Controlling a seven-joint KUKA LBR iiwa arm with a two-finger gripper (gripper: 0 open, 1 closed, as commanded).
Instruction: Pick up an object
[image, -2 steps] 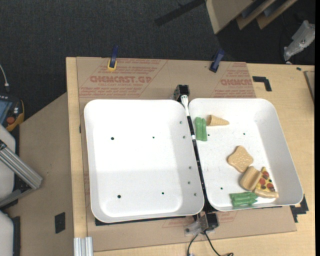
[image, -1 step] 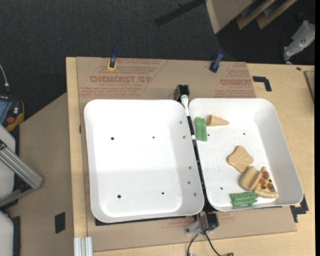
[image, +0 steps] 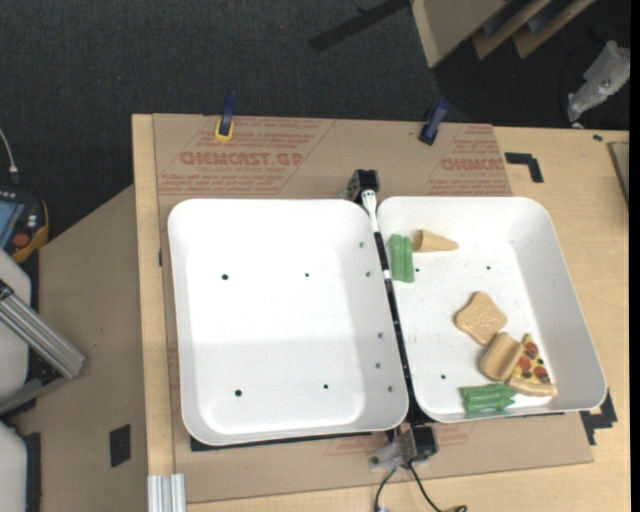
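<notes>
The right bin (image: 560, 270) holds several toy food pieces. A green stick (image: 401, 258) lies near its left wall, with a small tan wedge (image: 434, 241) just to its right. A toast slice (image: 481, 316) lies mid-bin. Below it sit a brown bread piece (image: 498, 355) and a pizza slice (image: 529, 367), touching each other. A flat green piece (image: 487, 399) rests by the front wall.
The left bin (image: 200, 330) stands beside the right one on a cardboard sheet (image: 300, 150). Clamps (image: 226, 120) (image: 434, 120) hold the sheet's far edge. A black fitting (image: 364, 185) sits at the bins' far junction, and a cable (image: 410, 480) trails off the front.
</notes>
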